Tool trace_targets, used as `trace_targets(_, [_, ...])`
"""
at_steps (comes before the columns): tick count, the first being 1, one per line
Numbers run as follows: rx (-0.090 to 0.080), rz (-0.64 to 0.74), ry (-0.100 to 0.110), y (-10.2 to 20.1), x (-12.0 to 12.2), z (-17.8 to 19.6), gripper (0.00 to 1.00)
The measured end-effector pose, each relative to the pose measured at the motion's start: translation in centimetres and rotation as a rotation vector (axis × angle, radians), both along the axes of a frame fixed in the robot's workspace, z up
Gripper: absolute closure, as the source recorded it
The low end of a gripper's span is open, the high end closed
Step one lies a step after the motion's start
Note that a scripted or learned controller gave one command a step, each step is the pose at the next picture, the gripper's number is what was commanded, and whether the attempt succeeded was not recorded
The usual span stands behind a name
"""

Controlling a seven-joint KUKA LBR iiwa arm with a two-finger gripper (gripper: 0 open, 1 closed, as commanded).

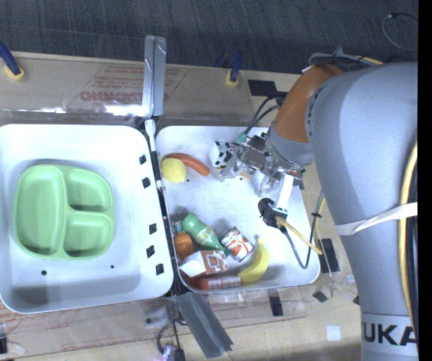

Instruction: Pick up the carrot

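The claw (227, 160) is poised just right of the carrot (190, 163); its opening cannot be told. The lemon (174, 171) touching the carrot should be avoided.

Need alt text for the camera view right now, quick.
The gripper hangs low in the right bin, just right of the carrot and a yellow lemon. More toy food is piled at that bin's near edge; the left bin holds a green divided plate.

My one camera fixed above bench (201, 81), looking down at slant; both bins (73, 138) mid-frame, fairly near; arm (366, 164) enters from frame right.
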State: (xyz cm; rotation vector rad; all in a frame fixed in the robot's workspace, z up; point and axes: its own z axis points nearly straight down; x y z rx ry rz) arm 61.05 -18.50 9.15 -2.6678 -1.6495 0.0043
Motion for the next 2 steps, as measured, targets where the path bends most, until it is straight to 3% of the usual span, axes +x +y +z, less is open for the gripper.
trace_targets(1, [0.0, 0.141, -0.001, -1.3, -3.7, 1.1, 0.0])
trace_targets(2, [-0.001, -0.002, -0.002, 7.5, -0.7, 0.0, 0.0])
